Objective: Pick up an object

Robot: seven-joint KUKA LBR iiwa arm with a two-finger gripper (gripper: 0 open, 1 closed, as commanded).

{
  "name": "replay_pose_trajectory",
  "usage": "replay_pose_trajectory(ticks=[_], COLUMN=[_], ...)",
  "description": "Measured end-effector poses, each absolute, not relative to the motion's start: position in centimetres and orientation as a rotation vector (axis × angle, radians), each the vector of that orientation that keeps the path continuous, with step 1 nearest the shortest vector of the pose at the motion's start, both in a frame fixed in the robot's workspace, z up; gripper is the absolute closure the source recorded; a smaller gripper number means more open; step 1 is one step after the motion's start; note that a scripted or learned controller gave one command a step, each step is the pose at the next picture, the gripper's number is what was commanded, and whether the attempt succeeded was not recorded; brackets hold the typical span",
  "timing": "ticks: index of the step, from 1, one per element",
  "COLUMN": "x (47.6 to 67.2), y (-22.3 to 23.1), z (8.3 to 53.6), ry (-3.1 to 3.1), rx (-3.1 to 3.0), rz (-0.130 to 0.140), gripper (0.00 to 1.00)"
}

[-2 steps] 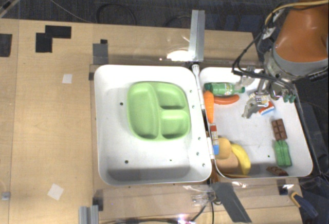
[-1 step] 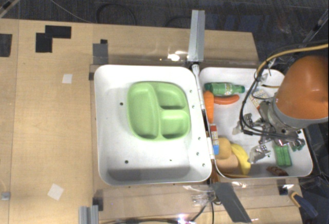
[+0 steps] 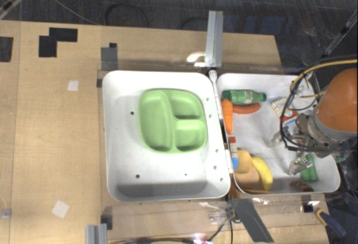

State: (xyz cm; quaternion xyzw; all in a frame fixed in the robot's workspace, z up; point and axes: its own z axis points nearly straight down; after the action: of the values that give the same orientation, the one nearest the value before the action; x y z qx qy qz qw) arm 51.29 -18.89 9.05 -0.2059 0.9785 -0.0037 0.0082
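Camera view, from above the table (image 3: 50,142): two shallow white bins sit side by side on pale wood. The left bin (image 3: 120,176) carries a light-green divided tray (image 3: 170,120), lying flat near its middle. The right bin (image 3: 263,125) holds a scatter of small objects: a green bottle (image 3: 244,95) lies on its side at about 11 o'clock of that bin, with an orange carrot (image 3: 226,114) just below it and touching the bin's left wall. A yellow banana (image 3: 263,171) rests at about 7 o'clock, pressed against a tan block (image 3: 244,162), and a marker (image 3: 232,148) runs along the divider beside them. A small brown item (image 3: 302,185) lies near the bin's bottom edge, at about 5 o'clock.

The grey arm, its orange band (image 3: 339,100) at 3 o'clock of the scene, reaches in from the right, cables looping over the wrist. Its end effector (image 3: 302,164) is low over the right bin's lower right corner, directly above a small green object (image 3: 308,172). Whether the end effector is spread or pinching that object cannot be told, as wrist and cables cover it.
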Motion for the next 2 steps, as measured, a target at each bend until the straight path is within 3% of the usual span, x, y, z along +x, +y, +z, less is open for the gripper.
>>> replay_pose_trajectory(ticks=[1, 2], x=[50.1, 50.4], y=[-20.5, -10.4], z=[9.0, 9.2], ry=[3.016, 2.987], rx=[-0.807, -0.898], rz=[-0.013, -0.011], gripper=[0.00, 0.00])
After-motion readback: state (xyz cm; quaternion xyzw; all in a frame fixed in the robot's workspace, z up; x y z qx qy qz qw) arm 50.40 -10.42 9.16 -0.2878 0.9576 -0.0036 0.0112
